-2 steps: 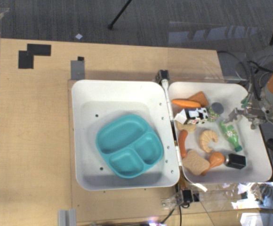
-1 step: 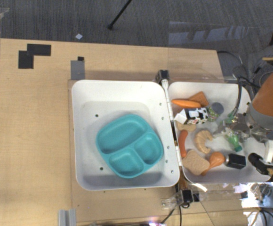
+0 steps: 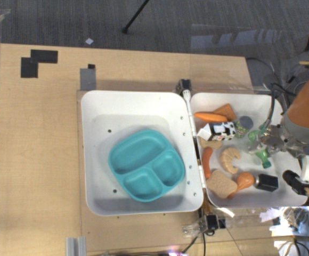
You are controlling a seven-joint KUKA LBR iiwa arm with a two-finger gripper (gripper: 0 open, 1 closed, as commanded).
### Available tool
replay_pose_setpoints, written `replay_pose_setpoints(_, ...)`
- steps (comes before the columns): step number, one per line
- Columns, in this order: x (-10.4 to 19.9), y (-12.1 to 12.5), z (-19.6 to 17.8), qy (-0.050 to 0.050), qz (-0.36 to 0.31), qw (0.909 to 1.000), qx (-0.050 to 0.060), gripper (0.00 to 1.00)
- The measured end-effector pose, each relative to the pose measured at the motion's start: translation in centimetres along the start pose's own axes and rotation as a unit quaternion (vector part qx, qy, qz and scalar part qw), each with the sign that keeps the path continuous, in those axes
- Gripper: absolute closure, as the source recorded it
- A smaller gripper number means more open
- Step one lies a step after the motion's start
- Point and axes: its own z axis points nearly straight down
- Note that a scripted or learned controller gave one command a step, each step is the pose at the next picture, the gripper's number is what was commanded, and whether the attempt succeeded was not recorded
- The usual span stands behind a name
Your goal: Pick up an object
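Overhead, the camera view shows two white bins side by side. The left bin (image 3: 93, 159) holds a teal divided plate (image 3: 146, 165). The right bin (image 3: 261, 99) holds a carrot (image 3: 210, 117), a black-and-white cow toy (image 3: 222, 132), a sausage (image 3: 206, 162), a croissant (image 3: 230, 159), a bread slice (image 3: 221, 184) and a small black block (image 3: 267, 182). The gripper (image 3: 261, 143) sits over the right bin's right portion, near green items; whether it is parted or closed cannot be determined, and nothing can be made out in its grasp.
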Motion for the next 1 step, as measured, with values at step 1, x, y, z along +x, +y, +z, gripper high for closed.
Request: replay_pose_setpoints(1,5.86,4.53,-10.28,0.0,0.092,0.9958,0.002,1.0)
